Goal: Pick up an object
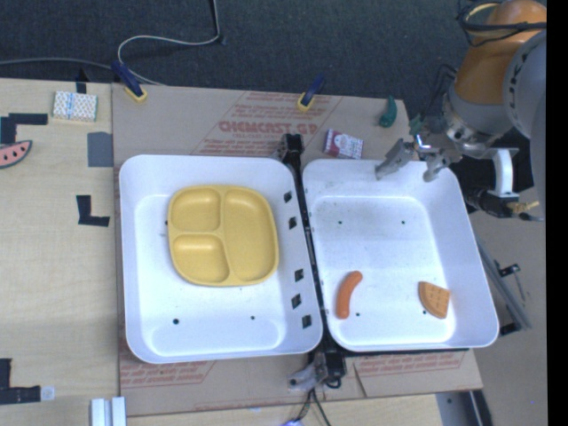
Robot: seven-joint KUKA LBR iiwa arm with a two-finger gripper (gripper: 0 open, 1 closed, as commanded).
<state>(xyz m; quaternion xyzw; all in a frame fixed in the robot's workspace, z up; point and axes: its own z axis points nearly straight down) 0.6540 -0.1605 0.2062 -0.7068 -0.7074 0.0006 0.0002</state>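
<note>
- An orange sausage-shaped piece (348,294) lies in the lower middle of the frame, on the floor of the right bin (461,216); a tan waffle-like piece (434,299) sits well apart from it, toward the lower right.
- Neither piece is touched or lifted, so the pick looks not yet begun.
- The gripper (410,163) hangs over the bin's upper rim, upper right of frame, fingers spread apart with nothing between them.
- A yellow divided plate (222,235) rests in the left bin (142,264).
</note>
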